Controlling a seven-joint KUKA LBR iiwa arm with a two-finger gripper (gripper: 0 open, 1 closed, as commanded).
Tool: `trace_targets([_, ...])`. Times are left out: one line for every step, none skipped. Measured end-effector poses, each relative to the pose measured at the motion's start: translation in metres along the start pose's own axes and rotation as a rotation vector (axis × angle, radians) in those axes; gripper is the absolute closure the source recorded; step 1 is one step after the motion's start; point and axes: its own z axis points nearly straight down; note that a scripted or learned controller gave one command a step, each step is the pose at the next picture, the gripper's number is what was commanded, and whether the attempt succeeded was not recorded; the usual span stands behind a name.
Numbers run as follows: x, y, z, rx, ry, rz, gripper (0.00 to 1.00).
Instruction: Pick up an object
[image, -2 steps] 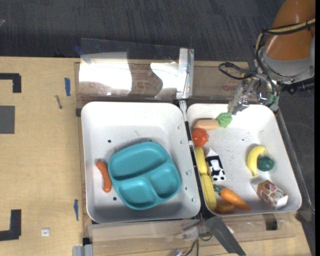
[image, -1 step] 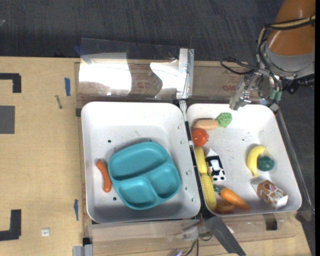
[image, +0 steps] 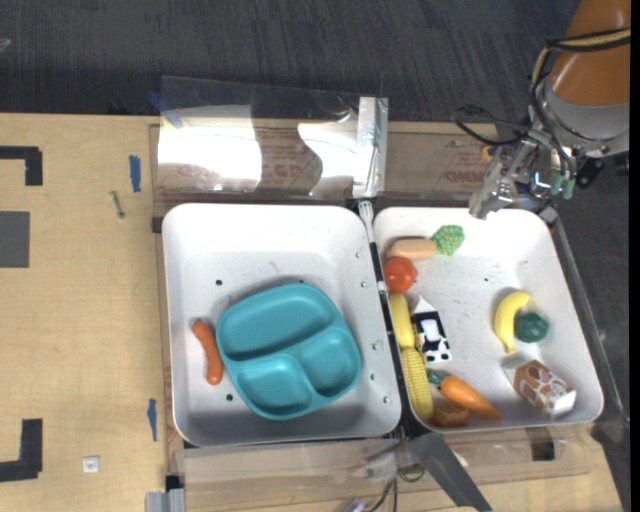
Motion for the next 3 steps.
trace_targets([0.0,0.02,0.038,0.001,0.011,0.001,1.0])
trace_targets([-0.002,0.02,0.023,-0.001,-0.003,0.0,1.0])
trace_targets([0.007,0.022,0.036,0.002,0.009,-0.01,1.0])
